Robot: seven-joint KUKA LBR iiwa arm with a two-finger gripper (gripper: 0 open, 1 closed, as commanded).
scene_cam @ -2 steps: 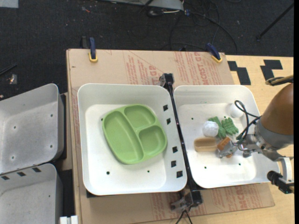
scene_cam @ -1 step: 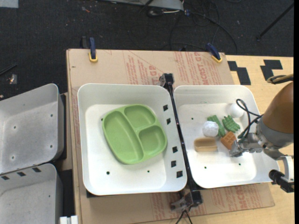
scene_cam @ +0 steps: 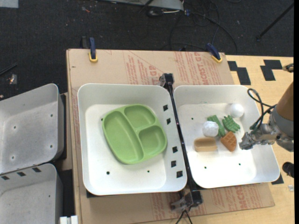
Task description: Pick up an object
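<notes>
Small toy foods lie clustered in the right bin, just left of the gripper: an orange waffle-textured wedge closest to it, then a tan bread-like block, two green leafy pieces and two white balls. Whether the gripper is clenched I cannot tell. Farther left, the other bin holds a green divided plate.

Arm reaching from right, claw low.
</notes>
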